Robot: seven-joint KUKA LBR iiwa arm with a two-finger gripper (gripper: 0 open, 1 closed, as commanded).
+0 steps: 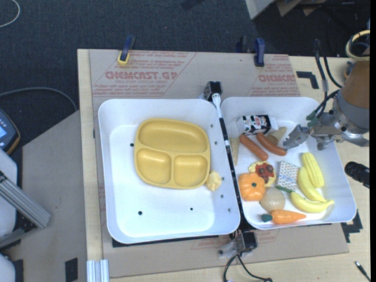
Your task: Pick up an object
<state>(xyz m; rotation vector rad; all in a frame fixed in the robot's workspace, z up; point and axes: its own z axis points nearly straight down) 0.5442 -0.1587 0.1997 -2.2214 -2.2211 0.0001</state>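
Below, cardboard-topped bench [176,69]; dark carpet [88,16].

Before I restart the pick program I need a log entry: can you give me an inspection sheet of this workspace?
Surface: cardboard-covered bench bearing left bin and right bin, side by side.
Job's things: in the right bin, two sausages, banana, corn cob, pumpkin, carrot, cow-print carton.
Clutter: yellow divided plate in the left bin, small pale yellow piece beside it.
Grippers: gripper low over the right bin's far side, nothing seen between its fingers.
Cables: black cable by the arm; wires at the bench's near edge.
Surroundings: dark carpet, two clamps on the far edge.
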